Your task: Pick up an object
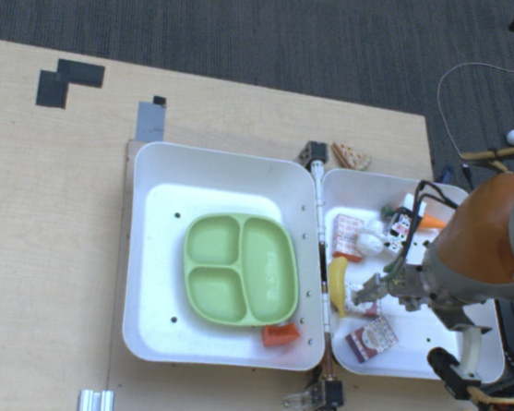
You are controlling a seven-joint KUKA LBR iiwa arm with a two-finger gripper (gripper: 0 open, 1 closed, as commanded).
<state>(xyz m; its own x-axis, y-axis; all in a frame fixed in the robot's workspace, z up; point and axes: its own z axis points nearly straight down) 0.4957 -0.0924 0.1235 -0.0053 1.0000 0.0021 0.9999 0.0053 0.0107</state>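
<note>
Gripper (pixel 369 293) hangs low in the right bin (pixel 489 363), beside the banana (pixel 336 285), likely lining up a grab; I cannot tell how its jaws stand. Green plate (pixel 240 269) sits apart in the left bin (pixel 139 260).

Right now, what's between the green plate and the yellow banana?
In the camera view, the bins' white walls run between the green plate and the banana.
</note>
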